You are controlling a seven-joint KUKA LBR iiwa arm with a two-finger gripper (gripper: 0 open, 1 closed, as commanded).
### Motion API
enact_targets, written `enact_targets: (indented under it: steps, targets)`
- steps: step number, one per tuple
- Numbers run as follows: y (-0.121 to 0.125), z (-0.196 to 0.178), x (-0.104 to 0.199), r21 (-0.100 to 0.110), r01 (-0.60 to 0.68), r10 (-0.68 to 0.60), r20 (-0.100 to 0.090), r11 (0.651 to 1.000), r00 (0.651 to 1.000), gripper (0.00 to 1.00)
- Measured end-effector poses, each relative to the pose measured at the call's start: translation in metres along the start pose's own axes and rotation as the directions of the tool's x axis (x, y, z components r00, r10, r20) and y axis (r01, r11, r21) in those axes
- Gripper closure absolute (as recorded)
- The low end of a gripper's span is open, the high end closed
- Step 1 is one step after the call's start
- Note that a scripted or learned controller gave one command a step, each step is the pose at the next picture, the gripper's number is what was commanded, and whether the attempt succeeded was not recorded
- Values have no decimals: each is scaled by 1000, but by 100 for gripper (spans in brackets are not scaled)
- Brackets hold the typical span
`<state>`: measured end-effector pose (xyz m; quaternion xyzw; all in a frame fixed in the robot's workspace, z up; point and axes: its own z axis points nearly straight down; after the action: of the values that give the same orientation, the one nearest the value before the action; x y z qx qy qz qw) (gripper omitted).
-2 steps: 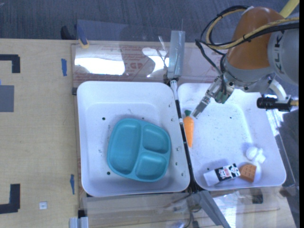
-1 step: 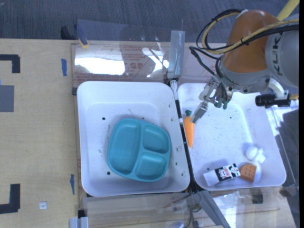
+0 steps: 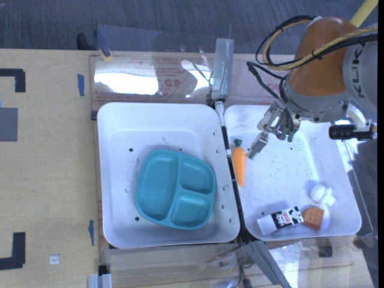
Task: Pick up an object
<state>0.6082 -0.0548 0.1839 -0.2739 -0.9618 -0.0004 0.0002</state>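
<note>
Here the claw (image 3: 268, 138), fingers apart and gripping nothing, hangs just beside the carrot (image 3: 239, 162) lying against the right bin's (image 3: 282, 179) left wall

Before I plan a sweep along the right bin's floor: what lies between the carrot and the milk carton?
Bare white bin floor in the camera view; nothing lies between the carrot and the milk carton.

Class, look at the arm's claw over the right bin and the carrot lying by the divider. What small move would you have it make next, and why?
Probably a short drop down and toward the carrot. The claw hangs just above and to the right of the carrot's green top, with nothing between its fingers. The carrot lies along the right bin's left wall, apart from the other items, so it looks the nearest target.
</note>
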Motion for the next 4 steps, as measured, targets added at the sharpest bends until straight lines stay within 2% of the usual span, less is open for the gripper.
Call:
enact_targets:
  steps: [1,2,3,4]
  targets:
    - [-26,-4,21,1,-207,207,-1,978,978,0]
    - [29,1,6,-2,-10,10,3,1000,1000,0]
    - [2,0,-8,-1,-92,92,4,996,996,0]
    - [1,-40,-23,-3,-87,87,6,996,996,0]
